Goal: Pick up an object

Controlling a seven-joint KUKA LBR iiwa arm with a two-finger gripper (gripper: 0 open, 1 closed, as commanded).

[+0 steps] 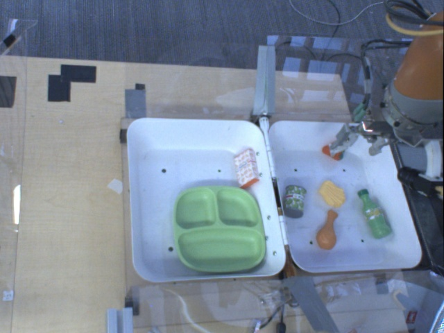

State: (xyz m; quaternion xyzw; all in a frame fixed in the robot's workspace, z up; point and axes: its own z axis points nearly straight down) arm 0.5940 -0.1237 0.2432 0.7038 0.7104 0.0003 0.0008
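Two white bins side by side on a light wood bench (62, 186); grey carpet (173, 12) behind, with a loose cable (316, 5) on it. Black tape patches on the bench at far left.

Left bin (149, 151): green divided plate (219, 229) at front right, and a small white-and-red packet (245, 167) just behind it, near the divider.

Right bin (409, 252): small dark can (295, 200) near the left wall, yellow block (332, 194) beside it, orange spoon-shaped toy (327, 232) in front of the block, green bottle (374, 214) lying toward the right wall. Small orange-red object (329, 151) at the back — the likely pick target.

Gripper (361, 141) sits low over the back of the right bin. Fingers apart — left fingertip (341, 143) at the orange-red object, touching or just beside it, can't tell which. Nothing visibly between the fingers.
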